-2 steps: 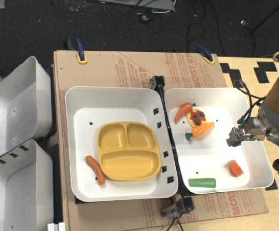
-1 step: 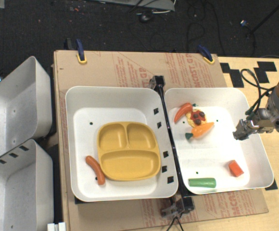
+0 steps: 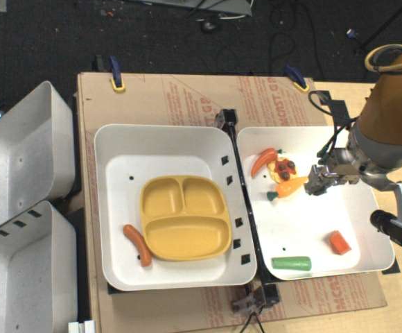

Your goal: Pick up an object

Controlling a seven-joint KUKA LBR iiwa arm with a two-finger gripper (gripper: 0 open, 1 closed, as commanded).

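While the arm reaches in from the right, entries as follows.

Arm: grey, orange band above the wrist, over the right bin [image 3: 378, 207].
Gripper [image 3: 317, 184]: low over the far half of the right bin, just right of the carrot; dark fingers too small and blurred, cannot tell how far apart they stand or whether they have hold of anything.
Carrot [image 3: 289, 186]: orange with green top, lying tilted in the right bin, its thick end touching or nearly touching the gripper.
Red chili pepper [image 3: 263, 161]: curved, far left part of the right bin, just left of the pizza slice.
Pizza slice [image 3: 283, 168]: small toy piece with dark toppings, between pepper and carrot.
Orange block [image 3: 338, 242]: near right part of the right bin, well apart from the gripper.
Green cucumber [image 3: 291, 262]: lying flat along the near wall of the right bin.
Left bin [image 3: 111, 186]: holds a yellow divided plate [image 3: 185, 217] in the middle.
Sausage [image 3: 138, 245]: reddish, just beside the plate's near left corner.
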